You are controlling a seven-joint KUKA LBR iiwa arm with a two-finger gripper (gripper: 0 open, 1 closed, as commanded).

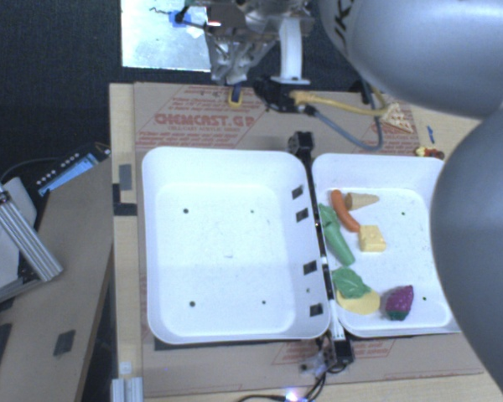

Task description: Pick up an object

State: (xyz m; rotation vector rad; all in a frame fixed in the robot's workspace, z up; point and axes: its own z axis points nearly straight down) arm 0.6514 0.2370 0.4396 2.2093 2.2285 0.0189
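The right bin [419, 193] holds several toy foods along its left side. An orange carrot [345, 210] lies beside a tan wedge [363, 199]. Below them are a yellow cheese block [370, 239] and a long green pod [336, 238]. Near the front lie a green leafy piece [350, 281], a flat yellow piece [361, 303] and a purple piece [399, 301]. My gripper [231, 72] hangs high at the top of the view, beyond the back edge of the left bin [176, 174], far from the foods. I see nothing between its fingers.
The grey arm fills the upper right and covers the right bin's right side. A small yellow object [234, 99] and cables [344, 107] lie on the cardboard behind the bins. A black divider with clips [310, 224] runs between the bins.
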